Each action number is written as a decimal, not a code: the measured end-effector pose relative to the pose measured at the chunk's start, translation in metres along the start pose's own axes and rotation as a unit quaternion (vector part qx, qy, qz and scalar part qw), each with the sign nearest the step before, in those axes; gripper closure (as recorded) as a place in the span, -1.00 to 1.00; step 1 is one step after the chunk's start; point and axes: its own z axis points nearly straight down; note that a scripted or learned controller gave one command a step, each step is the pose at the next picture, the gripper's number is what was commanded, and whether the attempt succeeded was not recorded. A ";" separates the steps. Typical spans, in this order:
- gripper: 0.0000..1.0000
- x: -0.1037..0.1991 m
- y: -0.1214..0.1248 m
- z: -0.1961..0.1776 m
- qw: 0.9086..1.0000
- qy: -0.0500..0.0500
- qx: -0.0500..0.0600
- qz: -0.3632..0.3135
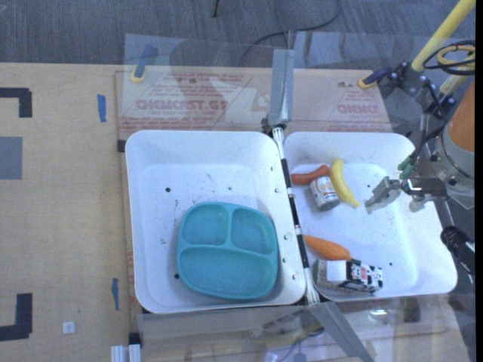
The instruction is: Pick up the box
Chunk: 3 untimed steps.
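Observation:
The box (361, 275) is small, white with black and red print. It lies flat near the front edge of the right bin (423, 266), just below a carrot. My gripper (379, 193) hangs over the middle right of that bin, well behind the box and to its right. It stands open with nothing between its fingers, a short way right of the banana.
The right bin also holds a carrot (327, 246), a small can (324, 193), a yellow banana (343, 184) and an orange-red sausage (310, 176). A teal divided plate (226, 251) lies in the left bin (151, 164). Cables and the arm's body crowd the right side.

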 end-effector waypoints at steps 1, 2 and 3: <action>-1.00 0.037 0.105 0.098 0.998 -0.001 -0.002 -0.063; -1.00 0.061 0.098 0.063 1.000 -0.001 -0.003 -0.021; -1.00 0.054 0.118 0.098 1.000 -0.001 -0.001 -0.031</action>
